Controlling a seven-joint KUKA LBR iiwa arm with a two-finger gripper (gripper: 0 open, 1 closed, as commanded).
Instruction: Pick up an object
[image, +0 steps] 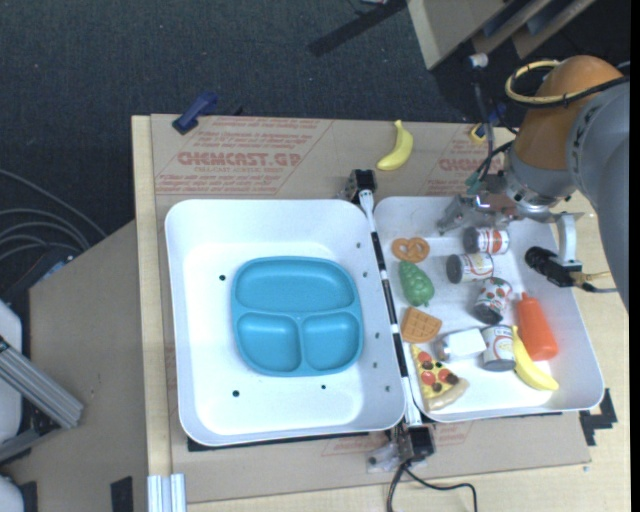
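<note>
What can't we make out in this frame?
- Gripper: blurred against the clutter at the right bin's top, camera view.
- Can labels: too small to read.
- Arm: cut off by the right edge.
- Pizza slice: one end hidden under the bin divider.

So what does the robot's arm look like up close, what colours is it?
The arm is big, round and smooth grey, with a bright orange band wrapped above its wrist. A yellowish cable loops over the orange part. Lower down, the gripper is made of smaller dark and silvery metal bits with thin wires around them.
</note>
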